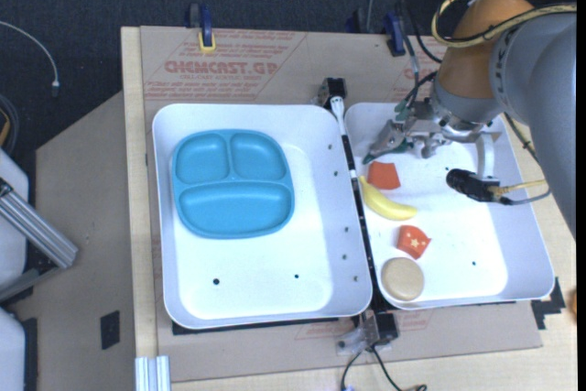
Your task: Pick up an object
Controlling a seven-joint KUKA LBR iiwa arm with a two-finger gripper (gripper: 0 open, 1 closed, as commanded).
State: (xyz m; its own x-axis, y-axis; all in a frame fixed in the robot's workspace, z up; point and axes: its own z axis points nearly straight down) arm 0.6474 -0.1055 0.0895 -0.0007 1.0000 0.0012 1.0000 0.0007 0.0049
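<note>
So far nothing is lifted: the tool (pixel 399 140) hangs low at the far end of the right bin (pixel 499 263), just beyond the red block (pixel 383 176), and nothing shows in its grip. All four candidates lie on the bin floor: the red block, the banana (pixel 388 202) just beside it, a red piece (pixel 414 241) with a pale mark nearer the camera, and a tan disc (pixel 403 278) by the near rim. By my reading, descent, closing and lift are all left to do. Whether the tool is apart or together I cannot tell; its tip blurs into grey metal. The left bin (pixel 265 284) holds a blue divided plate (pixel 233 181). The arm is cut off at the right edge.
</note>
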